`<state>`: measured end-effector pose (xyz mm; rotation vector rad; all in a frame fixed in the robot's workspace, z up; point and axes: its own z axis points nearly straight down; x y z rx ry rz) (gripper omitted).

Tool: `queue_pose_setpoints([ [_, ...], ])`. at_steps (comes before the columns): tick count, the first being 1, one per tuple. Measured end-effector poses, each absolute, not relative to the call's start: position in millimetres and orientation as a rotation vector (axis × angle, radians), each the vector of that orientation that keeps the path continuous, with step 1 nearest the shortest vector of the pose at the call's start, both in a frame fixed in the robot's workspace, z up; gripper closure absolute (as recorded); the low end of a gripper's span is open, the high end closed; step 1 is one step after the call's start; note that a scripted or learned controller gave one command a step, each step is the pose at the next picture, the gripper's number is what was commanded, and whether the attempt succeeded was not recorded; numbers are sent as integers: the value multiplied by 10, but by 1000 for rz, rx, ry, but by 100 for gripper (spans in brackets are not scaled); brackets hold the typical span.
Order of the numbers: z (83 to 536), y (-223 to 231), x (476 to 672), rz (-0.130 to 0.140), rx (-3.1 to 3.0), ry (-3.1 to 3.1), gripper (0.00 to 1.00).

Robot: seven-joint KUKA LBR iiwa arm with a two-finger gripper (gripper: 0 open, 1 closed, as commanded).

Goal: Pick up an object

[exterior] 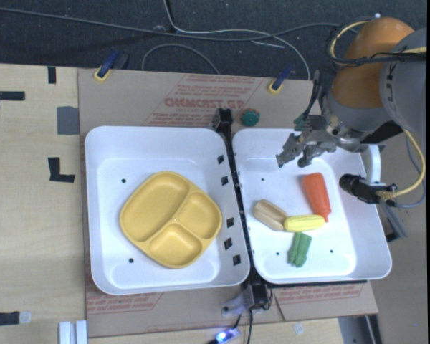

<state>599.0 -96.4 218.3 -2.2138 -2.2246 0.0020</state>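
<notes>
- Nearest the front edge of the right bin (369,264) lies a small green piece (299,249), a little tilted, its upper end just under the yellow one.
- A yellow corn-like piece (304,223) lies crosswise above it, and its left end touches a tan bread-roll-shaped piece (269,214) that slants toward the divider between the bins.
- An orange carrot (317,194) lies lengthwise just to the right, with its lower tip close by the yellow piece's right end.
- In the left bin (100,192) sits a yellow divided plate (170,218) with three compartments, turned at an angle and roughly central.
- Farther back, the gripper (295,156) hangs over the rear part of the right bin, above and left of the carrot's top, apart from it; its two dark fingers stand spread, with nothing between them.
- Behind that rises the grey arm (408,70) with its orange band (365,56), coming in from the right.
- On the cardboard sheet (201,99) beyond the bins rests a small teal object (251,117) close to the divider's far end, with two yellow-and-blue clips at the sheet's back edge.
- Cables loop over the dark floor at the very back.
</notes>
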Motion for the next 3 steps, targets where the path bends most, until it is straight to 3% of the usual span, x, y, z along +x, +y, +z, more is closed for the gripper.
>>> queue_pose_setpoints([
  [2,2051,88,5554,3,-2213,-2225,100],
  [3,2216,620,5340,0,-2211,-2227,100],
])
